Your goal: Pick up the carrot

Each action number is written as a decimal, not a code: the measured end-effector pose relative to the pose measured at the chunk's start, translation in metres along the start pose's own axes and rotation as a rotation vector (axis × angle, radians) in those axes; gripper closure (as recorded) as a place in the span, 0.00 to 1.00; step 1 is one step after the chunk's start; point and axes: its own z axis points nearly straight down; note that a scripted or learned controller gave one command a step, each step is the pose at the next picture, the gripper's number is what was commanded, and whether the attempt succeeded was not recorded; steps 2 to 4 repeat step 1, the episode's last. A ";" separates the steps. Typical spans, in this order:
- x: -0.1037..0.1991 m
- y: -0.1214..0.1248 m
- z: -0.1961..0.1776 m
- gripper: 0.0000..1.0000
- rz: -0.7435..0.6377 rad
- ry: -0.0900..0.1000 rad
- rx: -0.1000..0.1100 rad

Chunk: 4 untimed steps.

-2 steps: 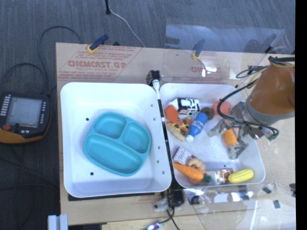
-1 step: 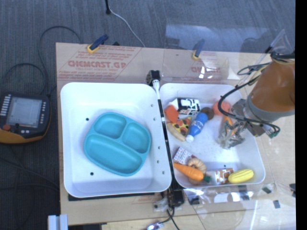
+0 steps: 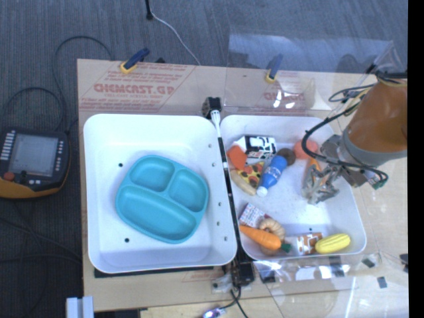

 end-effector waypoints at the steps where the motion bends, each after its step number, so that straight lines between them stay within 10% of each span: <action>1: -0.086 -0.020 0.019 1.00 -0.302 0.010 0.001; 4: -0.086 -0.020 0.019 1.00 -0.302 0.010 0.001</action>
